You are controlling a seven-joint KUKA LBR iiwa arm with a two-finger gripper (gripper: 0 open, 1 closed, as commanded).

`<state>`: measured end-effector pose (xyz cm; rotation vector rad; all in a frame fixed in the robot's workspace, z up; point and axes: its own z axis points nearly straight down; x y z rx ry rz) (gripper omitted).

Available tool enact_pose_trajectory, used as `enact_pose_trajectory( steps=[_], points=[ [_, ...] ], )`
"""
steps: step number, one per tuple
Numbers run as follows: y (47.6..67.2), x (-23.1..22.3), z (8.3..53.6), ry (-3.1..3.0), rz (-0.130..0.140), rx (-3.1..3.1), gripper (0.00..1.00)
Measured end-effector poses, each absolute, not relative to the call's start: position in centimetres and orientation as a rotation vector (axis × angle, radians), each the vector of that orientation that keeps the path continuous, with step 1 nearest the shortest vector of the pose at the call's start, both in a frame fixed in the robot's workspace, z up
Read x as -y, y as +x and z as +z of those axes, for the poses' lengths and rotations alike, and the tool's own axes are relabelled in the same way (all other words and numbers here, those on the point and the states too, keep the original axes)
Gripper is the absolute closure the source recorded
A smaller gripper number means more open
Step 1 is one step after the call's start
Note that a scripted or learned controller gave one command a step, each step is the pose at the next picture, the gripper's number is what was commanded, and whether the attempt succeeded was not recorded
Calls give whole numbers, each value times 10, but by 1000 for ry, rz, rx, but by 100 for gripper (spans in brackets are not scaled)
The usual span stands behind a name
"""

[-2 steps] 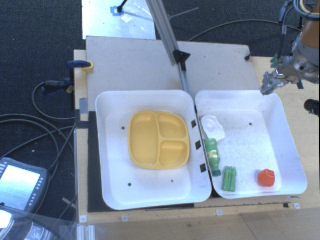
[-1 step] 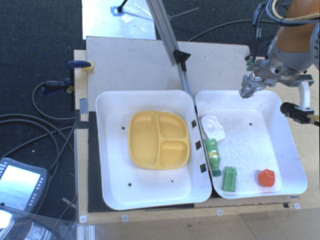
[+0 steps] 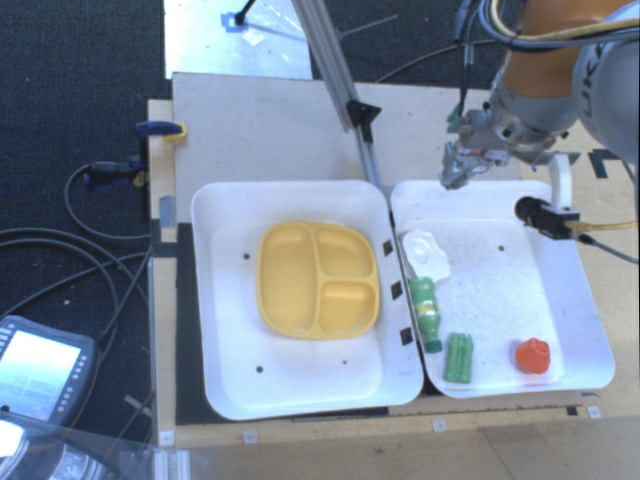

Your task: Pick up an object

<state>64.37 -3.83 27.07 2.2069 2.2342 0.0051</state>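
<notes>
Hand [image 3: 458,173] of the grey arm [image 3: 545,98] hangs above the far rim of the right bin [image 3: 500,288], near that bin's far-left corner, pointing down; whether it is open or closed cannot be told from this slant, and nothing can be seen gripped in it. The orange band [image 3: 572,8] sits above the wrist at the upper right of the view. Nearest the hand, on the bin floor below it and toward the left wall, lies a crumpled white piece [image 3: 425,254]. Just in front of that, touching or almost touching it, a green bottle [image 3: 427,314] lies on its side along the left wall, its dark cap toward the near edge. Beside the bottle's near end a green ribbed piece [image 3: 459,358] lies close to the front wall, and well to its right, by the near-right corner, stands a small orange piece [image 3: 533,355]. The left bin [image 3: 225,298] adjoins the right one and holds a yellow divided plate [image 3: 318,280] lying flat near its middle. Both bins rest on the pale table [image 3: 260,128]. A slanted metal pole [image 3: 325,38] crosses the far side of the table, a blue clamp [image 3: 160,128] grips its left edge, and a handheld screen [image 3: 35,368] with cables lies on the dark floor at the lower left.
</notes>
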Motion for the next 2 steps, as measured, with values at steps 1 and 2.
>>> enact_pose_trajectory(
  steps=[1, 2],
  points=[
    [641, -11, 269, 2209, 3, -2235, 100],
    [652, -59, 251, 2210, 3, -2234, 100]
  ],
)
